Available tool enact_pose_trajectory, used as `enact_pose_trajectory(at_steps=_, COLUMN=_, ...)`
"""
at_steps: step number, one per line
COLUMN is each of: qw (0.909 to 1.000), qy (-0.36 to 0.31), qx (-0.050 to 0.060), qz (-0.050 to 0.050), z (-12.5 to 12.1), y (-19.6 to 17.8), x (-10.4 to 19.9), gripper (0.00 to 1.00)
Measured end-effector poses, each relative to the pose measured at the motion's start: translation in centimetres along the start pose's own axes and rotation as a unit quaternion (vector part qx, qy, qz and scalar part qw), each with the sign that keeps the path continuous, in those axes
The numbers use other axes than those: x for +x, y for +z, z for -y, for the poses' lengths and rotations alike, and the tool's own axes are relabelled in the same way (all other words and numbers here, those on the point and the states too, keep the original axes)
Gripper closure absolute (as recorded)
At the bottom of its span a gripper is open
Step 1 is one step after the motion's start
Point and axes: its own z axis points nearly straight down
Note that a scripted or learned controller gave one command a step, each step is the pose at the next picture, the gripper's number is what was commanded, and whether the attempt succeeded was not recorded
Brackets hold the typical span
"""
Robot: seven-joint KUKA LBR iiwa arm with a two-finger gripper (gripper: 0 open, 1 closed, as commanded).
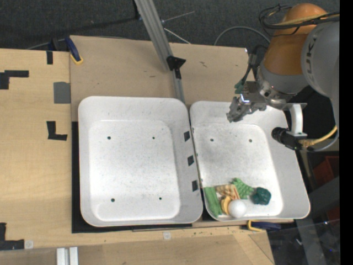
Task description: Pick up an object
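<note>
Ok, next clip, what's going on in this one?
A grey arm with an orange band reaches in from the right, its gripper up over the far edge of the right bin. Nothing shows between its fingers. The objects sit bunched in that bin's near corner: a white ball, a dark green piece, a light green item and something yellowish. The left bin sits beside it. So no pick made yet; the gripper is well away from the pile.
</note>
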Motion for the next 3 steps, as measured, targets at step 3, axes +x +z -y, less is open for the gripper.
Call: enact_pose_trajectory(at_steps=3, qw=1.0000, qy=0.000, qx=-0.001, qz=0.000, z=-2.4, y=-0.8, x=16.5, gripper=1.00)
